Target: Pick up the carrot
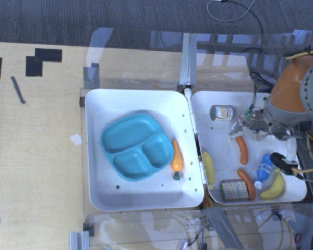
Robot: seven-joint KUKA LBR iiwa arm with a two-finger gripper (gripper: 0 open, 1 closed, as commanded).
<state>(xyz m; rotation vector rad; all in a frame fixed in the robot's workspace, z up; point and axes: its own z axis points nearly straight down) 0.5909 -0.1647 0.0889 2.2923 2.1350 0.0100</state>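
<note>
The carrot (176, 157) is orange with a small green end. It lies in the left bin (99, 191) along the right rim of a blue divided plate (136, 145), close to the wall between the two bins. My gripper (243, 124) hangs over the right bin (297, 196), above the upper end of a red sausage (242, 149). It is well to the right of the carrot, and nothing shows held in it.
The right bin holds a small can (221, 112), a second sausage (245, 180), a yellow banana (274, 187), a blue bottle (264, 172), a grey grater-like block (233, 190) and a pale yellow piece (208, 169) by the dividing wall.
</note>
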